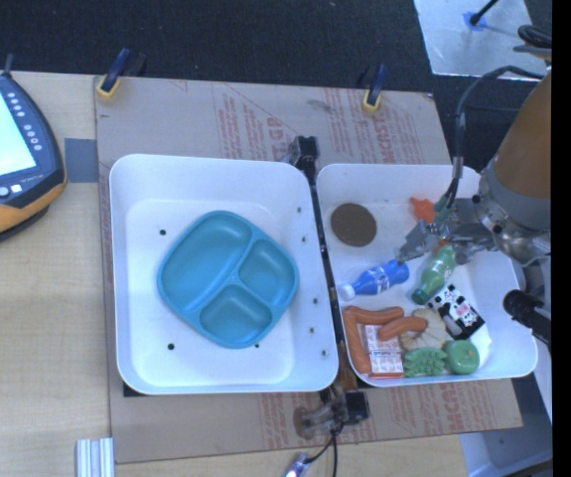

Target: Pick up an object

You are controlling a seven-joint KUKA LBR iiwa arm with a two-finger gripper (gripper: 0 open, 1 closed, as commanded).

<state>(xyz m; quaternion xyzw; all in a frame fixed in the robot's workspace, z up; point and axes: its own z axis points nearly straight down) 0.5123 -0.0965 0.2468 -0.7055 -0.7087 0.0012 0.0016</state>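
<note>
We find the end effector (442, 235) low in the right bin (384, 179), directly above the green bottle (434, 275), evidently lining up a grasp; whether it is spread, we cannot tell.

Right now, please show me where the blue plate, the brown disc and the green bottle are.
blue plate (227, 278): camera view, on the ridge where its compartments meet.
brown disc (353, 224): camera view, on the middle of its top face.
green bottle (434, 275): camera view, on its body.
</note>
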